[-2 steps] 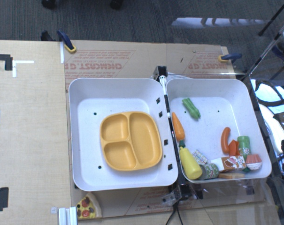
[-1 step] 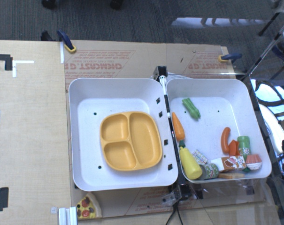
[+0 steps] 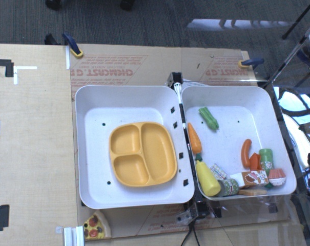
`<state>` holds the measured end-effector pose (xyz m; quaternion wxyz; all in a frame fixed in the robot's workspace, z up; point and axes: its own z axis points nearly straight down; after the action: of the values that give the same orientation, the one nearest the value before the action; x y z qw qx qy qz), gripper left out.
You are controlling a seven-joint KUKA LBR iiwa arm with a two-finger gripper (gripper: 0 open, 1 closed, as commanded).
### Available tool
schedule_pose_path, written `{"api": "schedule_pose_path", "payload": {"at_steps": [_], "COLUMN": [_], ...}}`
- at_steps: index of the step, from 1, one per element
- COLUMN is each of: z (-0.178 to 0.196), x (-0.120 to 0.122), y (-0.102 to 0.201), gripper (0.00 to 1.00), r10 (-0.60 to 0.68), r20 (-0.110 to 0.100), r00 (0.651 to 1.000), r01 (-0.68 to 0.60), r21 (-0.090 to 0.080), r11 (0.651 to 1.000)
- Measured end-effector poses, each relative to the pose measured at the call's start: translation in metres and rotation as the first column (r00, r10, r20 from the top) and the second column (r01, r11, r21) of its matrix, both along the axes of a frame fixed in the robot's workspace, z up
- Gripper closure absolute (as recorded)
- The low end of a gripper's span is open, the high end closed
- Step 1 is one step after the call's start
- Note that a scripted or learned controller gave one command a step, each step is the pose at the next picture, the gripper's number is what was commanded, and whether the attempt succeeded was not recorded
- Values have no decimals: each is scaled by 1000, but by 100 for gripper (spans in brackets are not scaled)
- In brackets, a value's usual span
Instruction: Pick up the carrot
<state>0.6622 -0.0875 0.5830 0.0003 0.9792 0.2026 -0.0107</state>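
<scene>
Orange tapered plastic carrot lies tight against right white bin's wall; likely finger-wall collision, slip. Jaws' state: cannot tell.

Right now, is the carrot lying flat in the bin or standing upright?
Lying flat. The carrot rests lengthwise on the floor of the right bin, against its left wall, just above the yellow bottle.

Light wood counter above a dark carpeted floor.

A printed cardboard sheet covers the counter, held by blue-and-yellow clamps at its far edge; black chair casters stand on the grey carpet beyond.
</scene>
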Motion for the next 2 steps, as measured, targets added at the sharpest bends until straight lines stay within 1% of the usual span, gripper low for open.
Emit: {"api": "schedule_pose_path", "payload": {"at_steps": [1, 2], "z": [8, 8], "x": [1, 1], "y": [1, 1], "gripper": [100, 0], "r10": [6, 6], "r20": [-1, -1], "r00": [1000, 1000], "r01": [-6, -6], "r21": [-1, 0], "r11": [1000, 1000]}}
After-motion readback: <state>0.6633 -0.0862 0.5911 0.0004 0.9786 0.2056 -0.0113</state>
